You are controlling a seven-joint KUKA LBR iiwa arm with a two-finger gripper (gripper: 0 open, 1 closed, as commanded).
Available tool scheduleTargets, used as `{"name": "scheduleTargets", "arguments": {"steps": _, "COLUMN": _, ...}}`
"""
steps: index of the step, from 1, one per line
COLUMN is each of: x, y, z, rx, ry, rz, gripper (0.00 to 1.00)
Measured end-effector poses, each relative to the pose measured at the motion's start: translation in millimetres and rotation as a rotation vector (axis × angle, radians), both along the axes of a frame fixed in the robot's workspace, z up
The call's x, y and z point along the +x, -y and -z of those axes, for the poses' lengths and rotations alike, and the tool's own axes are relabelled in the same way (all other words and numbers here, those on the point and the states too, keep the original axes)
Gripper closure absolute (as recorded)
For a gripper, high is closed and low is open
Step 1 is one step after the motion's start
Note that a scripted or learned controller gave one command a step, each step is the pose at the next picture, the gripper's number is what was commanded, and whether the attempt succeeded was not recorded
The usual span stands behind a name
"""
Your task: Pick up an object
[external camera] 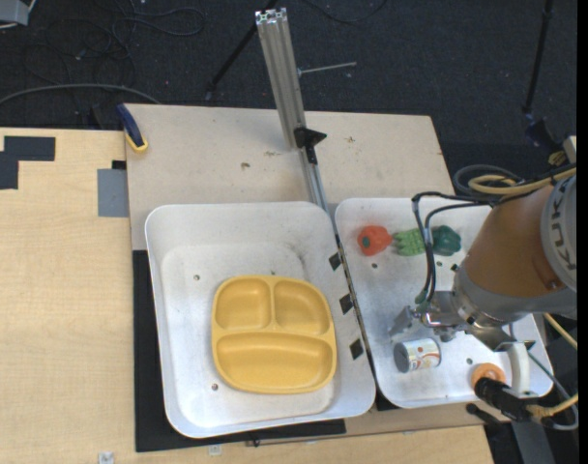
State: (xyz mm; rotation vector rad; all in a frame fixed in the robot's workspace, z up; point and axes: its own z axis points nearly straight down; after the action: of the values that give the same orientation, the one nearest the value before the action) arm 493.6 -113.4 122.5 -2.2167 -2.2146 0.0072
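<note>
In the right bin (pixel 391 380) my gripper (pixel 422 323) hangs low near the bin's middle, under the arm's orange band. Just below it a small grey can (pixel 416 355) lies on its side. A red-orange toy (pixel 374 241), a green leafy piece (pixel 408 243) and a teal object (pixel 446 240) sit in a row at the bin's far side. An orange-and-white item (pixel 497 374) lies at the near right corner. The arm hides the bin's right part.
The left bin (pixel 178 259) holds a yellow divided plate (pixel 272 333). A metal pole (pixel 282 75) rises behind the bins, with black clips along the seam between them. Cables trail at the right edge.
</note>
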Motion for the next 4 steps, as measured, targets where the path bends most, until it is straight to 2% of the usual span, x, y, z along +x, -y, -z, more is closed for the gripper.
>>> {"name": "scheduleTargets", "arguments": {"steps": 1, "x": 0.9, "y": 1.5, "z": -12.4, "rx": -0.001, "ry": 0.003, "rz": 0.006, "gripper": 1.0}}
{"name": "scheduleTargets", "arguments": {"steps": 2, "x": 12.2, "y": 1.3, "z": -66.1, "rx": -0.003, "ry": 0.012, "rz": -0.002, "gripper": 1.0}}
{"name": "scheduleTargets", "arguments": {"steps": 3, "x": 12.9, "y": 2.1, "z": -89.9, "rx": -0.003, "ry": 0.009, "rz": -0.002, "gripper": 1.0}}
{"name": "scheduleTargets", "arguments": {"steps": 4, "x": 35.4, "y": -46.4, "z": -101.9, "rx": -0.002, "ry": 0.008, "rz": -0.005, "gripper": 1.0}}
